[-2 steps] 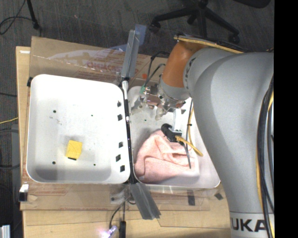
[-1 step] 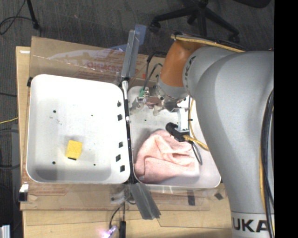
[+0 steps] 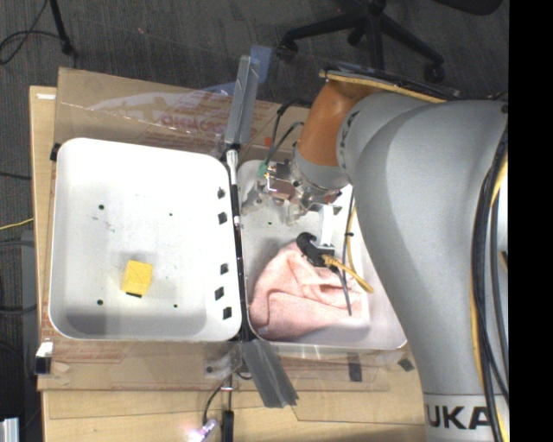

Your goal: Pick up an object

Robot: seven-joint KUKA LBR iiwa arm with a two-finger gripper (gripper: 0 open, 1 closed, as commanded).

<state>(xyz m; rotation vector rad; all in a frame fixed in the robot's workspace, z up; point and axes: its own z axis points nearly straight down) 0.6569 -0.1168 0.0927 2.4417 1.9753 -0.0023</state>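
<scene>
A crumpled pink cloth [image 3: 298, 298] fills the near half of the right bin [image 3: 252, 177]. A small yellow block [image 3: 136, 278] lies in the left bin [image 3: 130, 164], toward its near left side. My gripper [image 3: 275, 186] hangs low over the far end of the right bin, just beyond the cloth's far edge and close to the wall between the bins. The grey arm with its orange band [image 3: 324, 121] covers the right side of that bin. Nothing can be made out between the fingers.
A metal divider rail [image 3: 235, 173] runs between the two bins. The bins rest on a cardboard-covered bench [image 3: 130, 104], and an office chair base [image 3: 363, 26] stands on the floor beyond it.
</scene>
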